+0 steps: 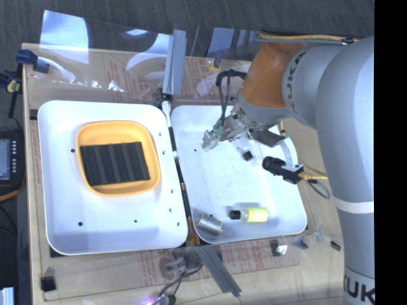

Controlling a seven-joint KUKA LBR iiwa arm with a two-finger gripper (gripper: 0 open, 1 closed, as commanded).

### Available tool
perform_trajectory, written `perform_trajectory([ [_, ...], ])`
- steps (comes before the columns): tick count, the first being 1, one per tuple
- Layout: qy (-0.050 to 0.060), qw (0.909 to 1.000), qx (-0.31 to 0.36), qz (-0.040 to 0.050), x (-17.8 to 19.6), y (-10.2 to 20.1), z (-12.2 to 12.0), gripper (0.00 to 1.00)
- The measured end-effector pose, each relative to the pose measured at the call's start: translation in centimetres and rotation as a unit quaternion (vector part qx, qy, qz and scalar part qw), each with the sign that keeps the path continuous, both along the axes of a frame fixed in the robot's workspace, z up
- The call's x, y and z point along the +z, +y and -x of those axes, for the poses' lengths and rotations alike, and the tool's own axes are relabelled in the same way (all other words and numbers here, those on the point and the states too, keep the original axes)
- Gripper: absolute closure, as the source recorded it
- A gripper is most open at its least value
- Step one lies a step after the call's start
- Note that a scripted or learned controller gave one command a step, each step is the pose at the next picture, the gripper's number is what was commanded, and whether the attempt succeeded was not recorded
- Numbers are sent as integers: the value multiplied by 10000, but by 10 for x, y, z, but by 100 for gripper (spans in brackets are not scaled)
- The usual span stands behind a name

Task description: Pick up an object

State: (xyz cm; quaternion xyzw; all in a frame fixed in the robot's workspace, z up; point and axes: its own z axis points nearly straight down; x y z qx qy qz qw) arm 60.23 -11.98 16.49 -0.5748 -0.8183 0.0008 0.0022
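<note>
End effector: I see the end effector (213, 137) over the upper part of the right bin (292, 224), tilted down and to the camera's left. Whether it is spread or pressed together I cannot tell, and I see nothing between its tips.
Arm posture: I judge the arm is reaching across the right bin because the loose items lie there.
Yellow-capped bottle (249, 215): one, lying on its side well below the end effector, near the bin's lower wall. It is the likeliest thing to pick.
Metal cylinder (208, 225): one, tipped at the lower left corner of the same bin, just beside the bottle and well apart from the end effector.
Left bin (54, 224): one orange tray (89, 135) with a dark ridged insert, far to the end effector's left.
Bins on bench: two.
Task status: not yet picked, in my judgement.
</note>
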Motion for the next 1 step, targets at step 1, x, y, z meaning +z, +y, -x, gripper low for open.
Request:
perform_trajectory([
  [1, -20, 9964, 846, 7, 41, 64, -1, 100],
])
